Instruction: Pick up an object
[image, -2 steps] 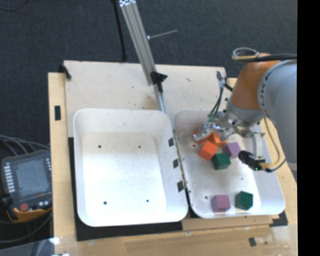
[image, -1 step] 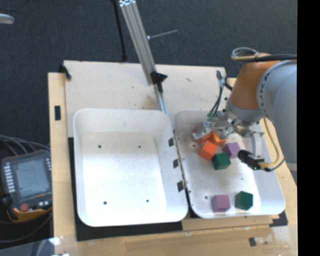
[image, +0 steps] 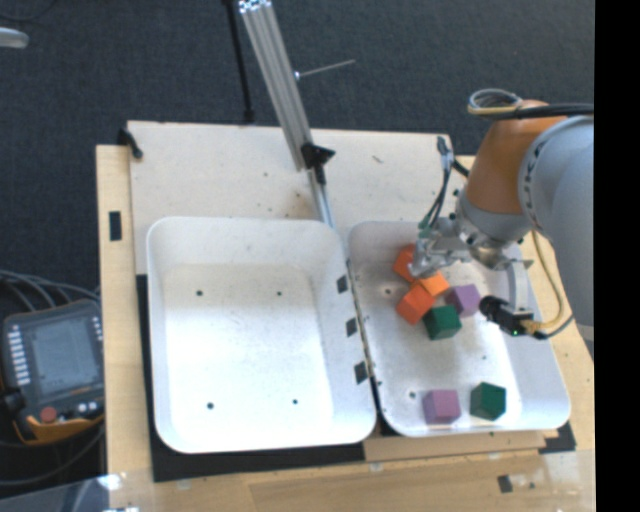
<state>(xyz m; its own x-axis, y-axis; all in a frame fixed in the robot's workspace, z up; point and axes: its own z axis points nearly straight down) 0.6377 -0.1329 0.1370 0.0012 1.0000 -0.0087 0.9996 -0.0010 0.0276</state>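
My gripper (image: 432, 262) hangs low over a cluster of blocks in the right bin (image: 530, 400). Right under and beside it lie an orange block (image: 405, 263), a lighter orange block (image: 434, 285) and another orange block (image: 413, 305). A dark green block (image: 441, 322) and a purple block (image: 464, 298) sit just to the front and right of them. Near the bin's front edge rest a second purple block (image: 440, 405) and a second green block (image: 488, 400). The arm's wrist hides the gripper's upper part.
The left bin (image: 170, 300) stands beside the right one, its rim touching at the middle. A slanted metal pole (image: 285, 90) rises behind the bins. A teach pendant (image: 55, 360) lies off the bench at the left.
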